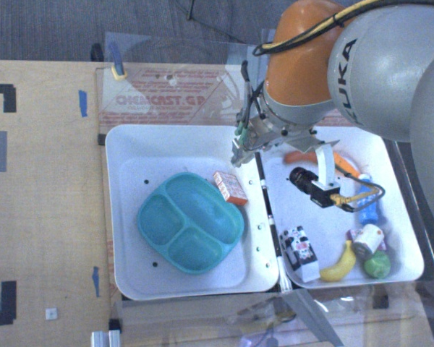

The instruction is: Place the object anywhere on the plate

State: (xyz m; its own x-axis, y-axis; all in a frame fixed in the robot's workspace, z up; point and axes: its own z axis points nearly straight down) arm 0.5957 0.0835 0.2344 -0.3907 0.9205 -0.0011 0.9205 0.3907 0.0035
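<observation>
A teal plate with three compartments lies in the left bin. A small orange and white carton rests at the plate's upper right rim, partly on it and tilted. My gripper hangs just above and behind the carton, near the wall between the two bins. Nothing shows in its grasp, and the carton lies apart from it.
The right bin holds a cow-patterned carton, a yellow banana, a green fruit, a small can, a blue item and an orange carrot-like piece. The arm's bulk overhangs the right bin's back.
</observation>
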